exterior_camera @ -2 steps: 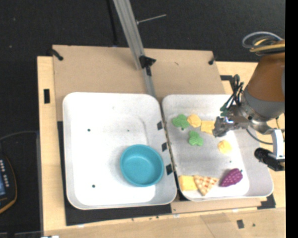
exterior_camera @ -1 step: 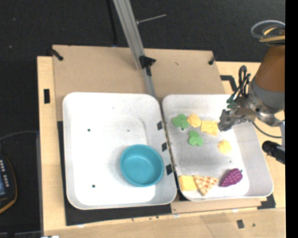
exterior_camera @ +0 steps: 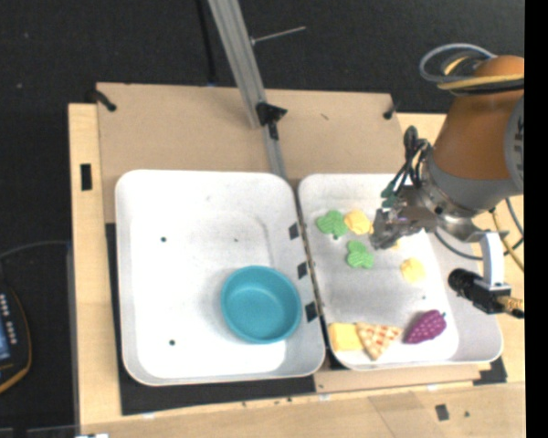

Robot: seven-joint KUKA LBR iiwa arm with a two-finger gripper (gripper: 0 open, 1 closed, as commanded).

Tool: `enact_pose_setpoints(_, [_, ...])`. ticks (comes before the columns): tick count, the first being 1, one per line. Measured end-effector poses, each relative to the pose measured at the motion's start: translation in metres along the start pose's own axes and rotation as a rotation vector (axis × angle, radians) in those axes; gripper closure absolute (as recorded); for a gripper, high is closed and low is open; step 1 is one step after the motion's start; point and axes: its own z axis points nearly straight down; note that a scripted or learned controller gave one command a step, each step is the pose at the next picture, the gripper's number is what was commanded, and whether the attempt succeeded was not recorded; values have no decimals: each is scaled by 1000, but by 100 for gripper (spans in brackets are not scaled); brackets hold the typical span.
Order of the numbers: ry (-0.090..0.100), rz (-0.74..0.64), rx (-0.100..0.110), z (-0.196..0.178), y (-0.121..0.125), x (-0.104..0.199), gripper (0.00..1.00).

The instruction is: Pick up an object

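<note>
My gripper (exterior_camera: 386, 230) is low over the upper middle of the right bin (exterior_camera: 466, 349), reaching in from the right. Just left of it lies a yellow toy (exterior_camera: 356, 222), and a green leafy toy (exterior_camera: 330, 224) lies further left. A second green piece (exterior_camera: 360, 256) sits just below and left of the gripper. A small yellow piece (exterior_camera: 412, 268) lies below and right of it. Something yellowish shows right under the gripper tip, and whether it is gripped is unclear.
Along the right bin's front edge lie a yellow block (exterior_camera: 343, 337), a pizza slice (exterior_camera: 379, 338) and purple grapes (exterior_camera: 425, 327). A blue bowl (exterior_camera: 256, 303) stands in the left bin (exterior_camera: 164, 208). A slanted metal pole (exterior_camera: 242, 53) rises behind the bins.
</note>
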Motion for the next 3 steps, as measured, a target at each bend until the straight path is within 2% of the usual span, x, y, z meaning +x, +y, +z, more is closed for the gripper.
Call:
enact_pose_setpoints(1, [0,5,2,11,-1,51,100])
enact_pose_setpoints(2, [2,-1,2,4,-10,104,100])
enact_pose_setpoints(3, [0,2,3,8,-25,144,100])
